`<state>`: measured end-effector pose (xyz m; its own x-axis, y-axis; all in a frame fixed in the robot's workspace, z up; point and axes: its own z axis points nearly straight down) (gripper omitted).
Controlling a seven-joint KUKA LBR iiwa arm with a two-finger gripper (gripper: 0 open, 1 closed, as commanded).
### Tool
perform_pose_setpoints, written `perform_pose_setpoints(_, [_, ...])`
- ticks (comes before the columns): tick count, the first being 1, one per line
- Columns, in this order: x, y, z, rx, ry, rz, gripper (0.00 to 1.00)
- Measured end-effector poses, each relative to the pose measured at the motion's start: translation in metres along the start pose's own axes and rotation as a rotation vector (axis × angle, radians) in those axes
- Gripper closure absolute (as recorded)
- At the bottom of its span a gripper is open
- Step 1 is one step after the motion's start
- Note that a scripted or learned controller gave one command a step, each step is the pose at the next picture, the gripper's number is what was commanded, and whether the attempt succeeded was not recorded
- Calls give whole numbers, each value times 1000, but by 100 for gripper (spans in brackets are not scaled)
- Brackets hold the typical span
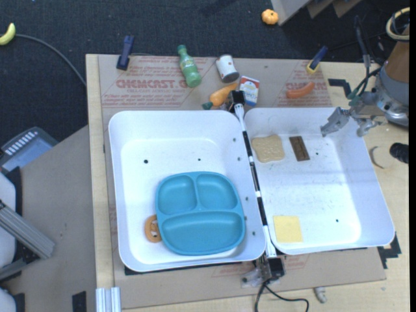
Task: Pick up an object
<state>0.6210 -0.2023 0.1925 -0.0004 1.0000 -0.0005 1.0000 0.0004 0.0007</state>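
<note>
Right at the front, a black clip (272, 267) and a thin wire (260, 296) hanging off the desk (104, 174) edge. Just behind, two white bins side by side, touching along the middle.

In the left bin (175, 145): a big blue plate (201, 213) with three parts, sitting flat near the front. A small orange ring-shaped snack (152, 229) tucked at its left edge, partly under it.

In the right bin (338, 194): a yellow square (287, 228) near the front left corner. Farther back, a tan bread slice (268, 148) and a thin brown bar (298, 148) just beside it, not touching. All three lying flat.

Above the back right corner of the right bin, the gripper (344, 125) on the grey arm (393, 90). Fingers (330, 123) seem spread wide, though hard to be sure from up here. Nothing between them. Well apart from the bread, the bar and the yellow square.

Behind the bins, on a brown sheet with red letters: a green bottle (189, 67) lying down, a small can (227, 68), a carrot (221, 96), a little carton (249, 90) and a sausage (300, 91). Blue clamps (125, 52) at the back edge.

Around the desk, dark floor (65, 5). On it, a tiny orange thing (270, 17), a yellow banana (6, 34) at the far left and a long grey cord (58, 51).
</note>
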Motion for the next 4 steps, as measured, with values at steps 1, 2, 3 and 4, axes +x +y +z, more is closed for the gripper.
perform_pose_setpoints(1, [58, 36, 35, -1, 1, -1, 0])
perform_pose_setpoints(2, [37, 20, 109, 3, 1, 1, 0])
perform_pose_setpoints(3, [37, 21, 97, -2, -1, 0, 100])
perform_pose_setpoints(4, [-2, -24, 108, 2, 1, 1, 100])
